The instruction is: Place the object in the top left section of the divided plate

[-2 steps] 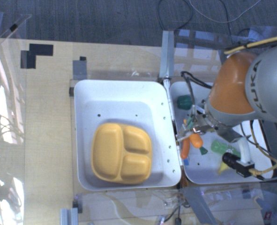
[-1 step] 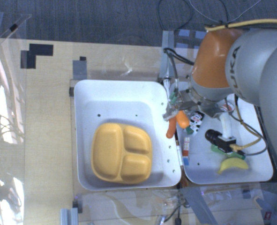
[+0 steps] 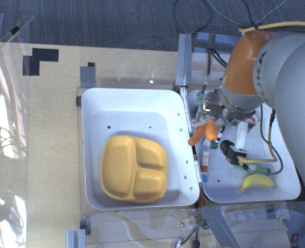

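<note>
Carrot [image 3: 203,132] just under the gripper [image 3: 212,119], grip state impossible to tell; best lifted clear of the bin wall [image 3: 191,138], then carried left to the plate [image 3: 133,168].

Divided plate [image 3: 133,169]: yellow, rounded-square, three sections, one large at left, two smaller at right; lies flat in left white bin [image 3: 98,112], toward its near side; sections bare. Carrot [image 3: 203,132]: orange, small, forked in two lobes; sits at left edge of right bin [image 3: 281,187], just under arm's wrist, beside wall between bins, apart from plate.
</note>
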Tool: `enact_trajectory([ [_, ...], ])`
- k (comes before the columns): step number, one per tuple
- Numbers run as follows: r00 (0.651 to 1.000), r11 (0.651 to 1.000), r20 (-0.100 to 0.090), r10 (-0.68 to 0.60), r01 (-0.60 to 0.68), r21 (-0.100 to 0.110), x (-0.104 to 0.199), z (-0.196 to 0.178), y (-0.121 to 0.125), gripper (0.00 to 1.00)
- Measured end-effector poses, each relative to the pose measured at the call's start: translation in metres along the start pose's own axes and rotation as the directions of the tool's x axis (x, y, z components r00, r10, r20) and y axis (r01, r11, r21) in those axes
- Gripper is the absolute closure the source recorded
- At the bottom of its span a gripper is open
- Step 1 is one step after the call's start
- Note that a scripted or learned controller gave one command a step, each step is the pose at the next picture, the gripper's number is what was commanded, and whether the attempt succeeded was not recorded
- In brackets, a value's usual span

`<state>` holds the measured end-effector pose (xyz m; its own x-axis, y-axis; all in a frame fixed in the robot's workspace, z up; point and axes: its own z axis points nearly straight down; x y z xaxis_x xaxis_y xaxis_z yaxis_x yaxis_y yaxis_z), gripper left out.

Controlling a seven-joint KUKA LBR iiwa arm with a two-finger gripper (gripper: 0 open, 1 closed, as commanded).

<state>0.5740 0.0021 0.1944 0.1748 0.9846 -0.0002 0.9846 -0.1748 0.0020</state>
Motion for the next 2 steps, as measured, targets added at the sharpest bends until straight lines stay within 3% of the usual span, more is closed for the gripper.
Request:
enact_trajectory([
  [1,0.975,0.975,-0.002,-0.221,0.221,0.002,0.0770,0.0102,-0.1021,1.00],
  [2,0.963,0.963,-0.001,-0.270,0.270,0.002,0.0768,0.0102,-0.1022,1.00],
])
